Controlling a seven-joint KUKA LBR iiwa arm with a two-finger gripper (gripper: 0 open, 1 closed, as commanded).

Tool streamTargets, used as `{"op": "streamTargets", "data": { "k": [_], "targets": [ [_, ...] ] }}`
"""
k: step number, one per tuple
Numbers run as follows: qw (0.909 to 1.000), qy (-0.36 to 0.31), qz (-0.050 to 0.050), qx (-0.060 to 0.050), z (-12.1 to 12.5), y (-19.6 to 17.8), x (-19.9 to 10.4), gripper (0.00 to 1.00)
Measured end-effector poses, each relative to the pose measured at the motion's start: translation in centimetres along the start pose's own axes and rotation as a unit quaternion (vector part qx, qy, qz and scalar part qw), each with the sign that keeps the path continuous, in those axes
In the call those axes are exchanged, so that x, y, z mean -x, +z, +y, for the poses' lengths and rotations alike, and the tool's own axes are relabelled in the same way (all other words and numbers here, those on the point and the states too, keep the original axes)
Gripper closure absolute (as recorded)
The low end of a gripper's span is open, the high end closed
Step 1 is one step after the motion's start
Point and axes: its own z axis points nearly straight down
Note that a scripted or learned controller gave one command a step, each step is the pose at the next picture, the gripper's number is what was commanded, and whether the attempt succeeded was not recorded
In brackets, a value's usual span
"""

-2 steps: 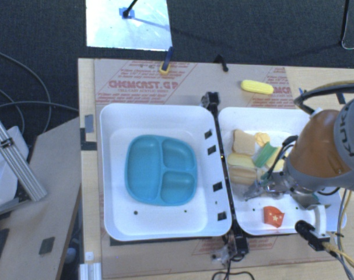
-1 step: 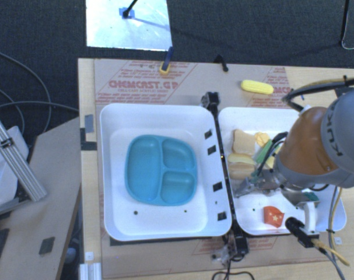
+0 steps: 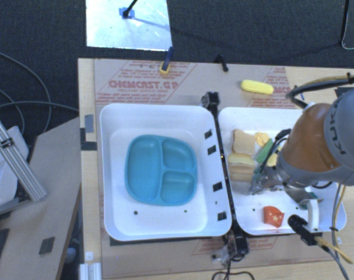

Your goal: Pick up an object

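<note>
Cardboard (image 3: 142, 80) covers the bench beneath two white bins (image 3: 115, 156), dark carpet (image 3: 252, 22) beyond; jaws' state perhaps indiscernible.

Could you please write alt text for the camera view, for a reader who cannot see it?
A grey and orange robot arm reaches from the right over the right white bin, its tool low among pale food-shaped toys, with a red piece nearby. The left white bin holds a blue divided plate; a yellow object lies on the bench behind.
</note>
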Motion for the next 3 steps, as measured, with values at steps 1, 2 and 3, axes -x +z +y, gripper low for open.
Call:
{"op": "streamTargets", "data": {
  "k": [1, 2, 3],
  "targets": [
    [1.0000, -0.004, 0.001, 0.004, 4.1, -9.4, -4.9, 1.00],
    [1.0000, -0.005, 0.003, -0.003, -0.8, -8.8, -12.4, 1.00],
    [1.0000, -0.003, 0.002, 0.001, 4.6, -11.9, -15.7, 1.00]
  ]
}}
